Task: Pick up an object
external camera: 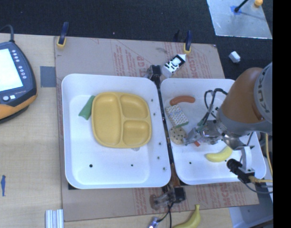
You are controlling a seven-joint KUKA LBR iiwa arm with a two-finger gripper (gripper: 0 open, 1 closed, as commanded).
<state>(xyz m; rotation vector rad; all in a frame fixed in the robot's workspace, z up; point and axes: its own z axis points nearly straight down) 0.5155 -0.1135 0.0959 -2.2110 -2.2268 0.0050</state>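
Here the arm (pixel 245 103) bends low into the right bin (pixel 221 175), gripper (pixel 192 139) seemingly beside the cracker (pixel 177 135), grip unclear.

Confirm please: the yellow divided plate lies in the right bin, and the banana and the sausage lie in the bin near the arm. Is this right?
Not quite. The camera view shows the yellow divided plate in the left bin, not the right one. The rest holds: the banana and the sausage lie in the right bin, near the arm.

Grey arm (pixel 257 103) — broad orange band, black cables looping near the metal hand (pixel 195 137).
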